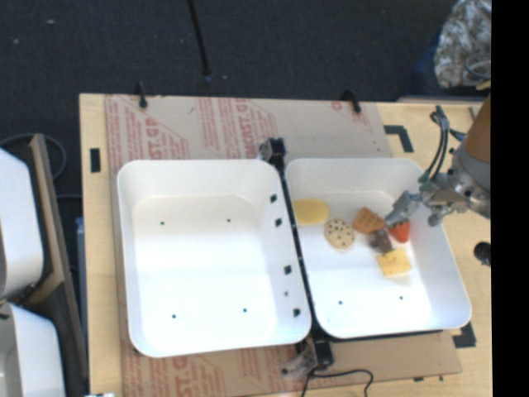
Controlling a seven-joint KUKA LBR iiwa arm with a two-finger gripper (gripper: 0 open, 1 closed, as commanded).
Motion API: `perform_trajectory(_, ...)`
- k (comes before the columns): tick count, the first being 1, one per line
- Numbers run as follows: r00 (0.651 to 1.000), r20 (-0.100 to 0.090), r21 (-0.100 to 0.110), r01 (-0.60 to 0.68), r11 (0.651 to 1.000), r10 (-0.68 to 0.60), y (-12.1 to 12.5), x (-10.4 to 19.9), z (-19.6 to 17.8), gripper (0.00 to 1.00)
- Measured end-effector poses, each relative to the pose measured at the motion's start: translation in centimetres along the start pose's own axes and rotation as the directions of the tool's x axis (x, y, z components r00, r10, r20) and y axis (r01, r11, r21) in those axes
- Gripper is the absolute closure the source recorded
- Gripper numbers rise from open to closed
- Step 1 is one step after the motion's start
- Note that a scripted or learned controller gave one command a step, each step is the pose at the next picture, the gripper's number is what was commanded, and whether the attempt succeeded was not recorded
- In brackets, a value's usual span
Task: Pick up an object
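Several small items cluster in the right bin (430, 304): a red piece (401, 231), brown bit (381, 241) and yellow block (395, 262). The gripper (400, 214) hangs right at the red piece, probably lining up a grab; its closure I cannot tell.

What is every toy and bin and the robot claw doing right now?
Left bin: flat on the bench, beside the right bin.
Right bin: flat on the bench, with the toys in it.
Yellow oval piece: lying flat near the divider.
Cookie: lying flat.
Orange wedge: lying flat.
Yellow block: lying flat.
Small red piece: right under the claw.
Claw: low over the right bin, by the red piece.
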State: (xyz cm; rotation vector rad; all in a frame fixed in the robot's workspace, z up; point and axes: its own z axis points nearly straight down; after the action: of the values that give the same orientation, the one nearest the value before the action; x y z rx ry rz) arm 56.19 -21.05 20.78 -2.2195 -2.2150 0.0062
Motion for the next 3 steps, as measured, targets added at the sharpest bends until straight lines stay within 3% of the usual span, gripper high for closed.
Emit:
perform_trajectory(1,1.000,0.002,-0.008,0.001,1.000,-0.001,0.2,0.0,-0.4,0.00)
perform_trajectory(3,1.000,0.000,-0.004,0.001,1.000,-0.001,-0.8,-0.3,10.5,0.00)
